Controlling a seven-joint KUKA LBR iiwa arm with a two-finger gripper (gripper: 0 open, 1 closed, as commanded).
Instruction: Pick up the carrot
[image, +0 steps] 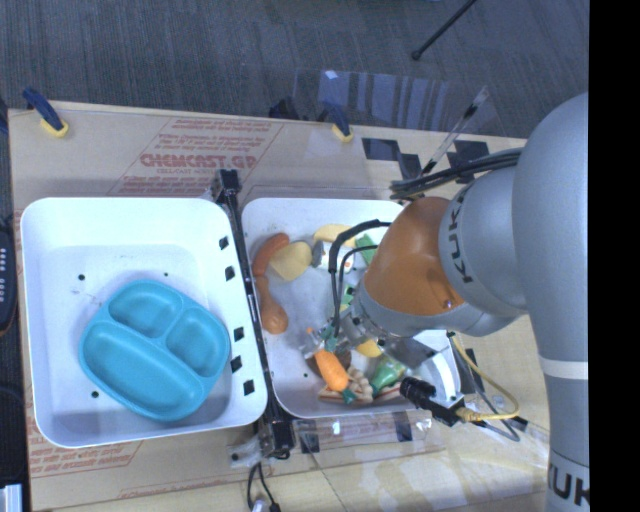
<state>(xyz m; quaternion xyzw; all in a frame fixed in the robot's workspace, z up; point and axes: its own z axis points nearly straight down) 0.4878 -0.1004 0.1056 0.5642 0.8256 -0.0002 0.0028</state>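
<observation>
Where arm (430, 270) covers right bin (290, 215), hand hidden, grip state unclear; carrot (331, 370) partly visible below

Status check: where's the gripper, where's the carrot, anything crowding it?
Gripper low in right bin, directly above carrot. Carrot lying near front wall. Green piece and other toy food packed close alongside.

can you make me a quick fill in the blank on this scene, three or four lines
1. The blue tray lies in the ____ bin.
2. The carrot lies in the ____ bin.
3. The band above the arm's wrist is ____.
4. The tray has ____ compartments.

Missing words: left; right; orange; three
</observation>
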